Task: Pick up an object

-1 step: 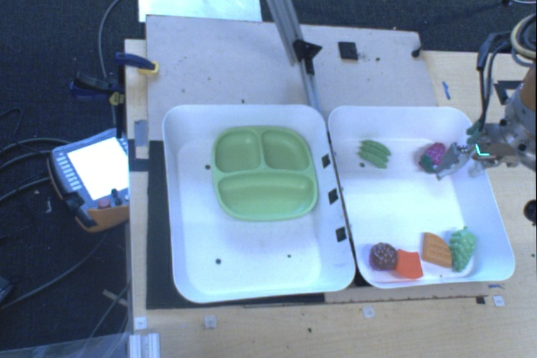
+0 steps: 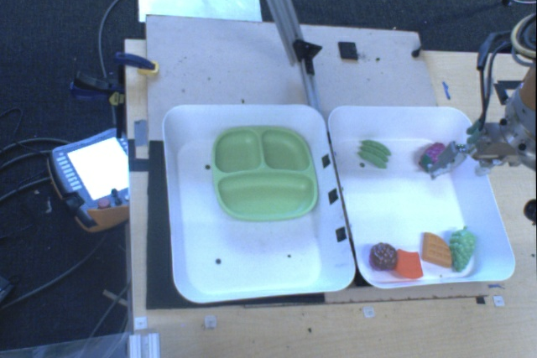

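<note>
In the right bin [image 2: 482,205] several toy foods lie apart. A green pea pod [image 2: 374,153] rests near the back left. To its right sits a purple-magenta piece [image 2: 431,153]. My gripper [image 2: 447,158] comes in from the right edge and sits low, right against that purple piece on its right side. Along the front wall lie a brown round piece [image 2: 383,256], a red-orange wedge [image 2: 409,265], an orange cracker-like slab [image 2: 436,250] and a green grape bunch [image 2: 462,247].
The left bin [image 2: 189,256] holds a green divided plate [image 2: 265,173]. A metal pole [image 2: 281,0] slants over the back board. A handheld pendant [image 2: 92,178] and cables lie left of the bench.
</note>
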Controlling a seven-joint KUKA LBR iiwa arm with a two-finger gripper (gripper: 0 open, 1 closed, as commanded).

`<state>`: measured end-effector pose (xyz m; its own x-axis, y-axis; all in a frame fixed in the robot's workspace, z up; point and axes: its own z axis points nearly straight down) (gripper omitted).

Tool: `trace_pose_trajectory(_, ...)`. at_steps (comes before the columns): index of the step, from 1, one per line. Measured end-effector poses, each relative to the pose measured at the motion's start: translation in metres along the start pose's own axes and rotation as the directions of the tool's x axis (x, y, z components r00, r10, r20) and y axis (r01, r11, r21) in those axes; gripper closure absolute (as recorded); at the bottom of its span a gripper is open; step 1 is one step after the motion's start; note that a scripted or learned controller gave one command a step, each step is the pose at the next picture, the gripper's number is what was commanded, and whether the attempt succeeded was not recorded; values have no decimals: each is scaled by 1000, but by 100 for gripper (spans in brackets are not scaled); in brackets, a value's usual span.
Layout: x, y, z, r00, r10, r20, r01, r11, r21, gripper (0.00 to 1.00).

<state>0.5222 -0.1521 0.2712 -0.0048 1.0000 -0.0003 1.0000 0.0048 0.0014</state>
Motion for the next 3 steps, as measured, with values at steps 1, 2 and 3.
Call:
trace_pose_trajectory(1, 5, 0, 43, 1000, 3, -1, -3, 1000, 3, 0)
trace_pose_trajectory(2, -3, -4, 101, 1000, 4, -1, -4, 1000, 4, 0)
trace_pose_trajectory(3, -2, -7, 164, 1000, 4, -1, -4, 1000, 5, 0)
